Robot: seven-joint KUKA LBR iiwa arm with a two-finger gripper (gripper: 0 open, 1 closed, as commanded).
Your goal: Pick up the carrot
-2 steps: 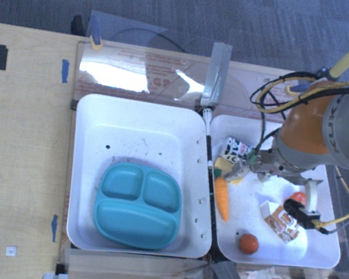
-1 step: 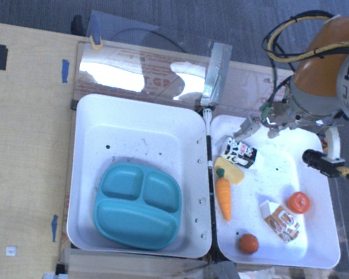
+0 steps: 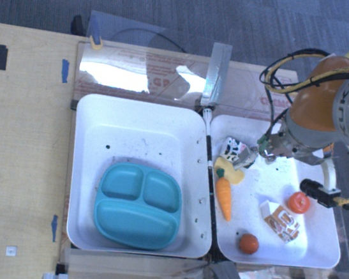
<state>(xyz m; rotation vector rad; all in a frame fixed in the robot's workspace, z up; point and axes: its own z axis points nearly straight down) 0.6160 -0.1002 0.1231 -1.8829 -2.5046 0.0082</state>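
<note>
Two white bins side by side on the bench. Left bin holds one blue divided plate, three compartments, sitting toward its near side. Right bin holds the small items. One arm reaches in from the right, orange band above the wrist; gripper low over the far left corner of the right bin, fingers too blurred to judge, cannot tell their spread. One black-and-white toy just beside the gripper, perhaps a cow. One yellow piece below it. One carrot, orange with green top, lies along the bin's left wall, touching the yellow piece, free of the gripper. One printed packet. Two red round fruits: one near the packet, one at the near edge
</note>
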